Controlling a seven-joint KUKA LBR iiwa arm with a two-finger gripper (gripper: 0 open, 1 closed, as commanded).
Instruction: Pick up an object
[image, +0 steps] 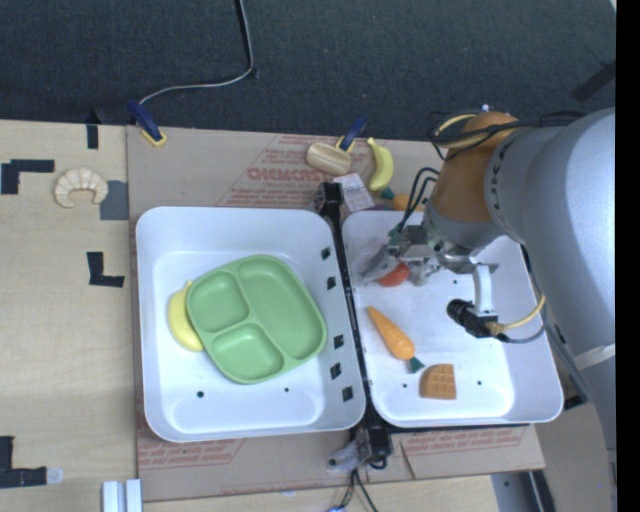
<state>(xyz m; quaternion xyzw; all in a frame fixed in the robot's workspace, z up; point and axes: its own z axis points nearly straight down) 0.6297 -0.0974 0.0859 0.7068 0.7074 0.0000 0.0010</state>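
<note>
The gripper (392, 262) is low in the right bin (520, 395), near its back left corner, at the end of the grey arm (560, 200) with the orange band (465, 185); its metal fingers (378, 264) slant down and left, and whether they stand apart or closed cannot be told from this angle; a small red object (393, 277) lies right at their tips, touching or just under them, but it does not show between them, so I would not call it held.

That red object, perhaps a toy tomato or pepper, looks like the piece being tried for; I judge it light, rigid plastic, smooth and rather slippery, rounded enough to squirt out of a shallow pinch; the hold should go across its widest part, low, with the fingers on either side.

Further forward in the same bin lies a toy carrot (391, 334) on a slant, well clear of the gripper; near it, toward the front, sits a tan waffle-like wedge (438, 381); a black cable fitting (470, 316) hangs beside the wrist.

The left bin (160, 400) holds a green divided plate (255, 318) with a yellow banana (182, 320) tucked partly under its left edge.

Behind the bins, on the cardboard, rest another banana (380, 164), a bread roll (327, 157) and a small box (352, 190); a croissant (80, 186) lies far off to the left on the bench.
</note>
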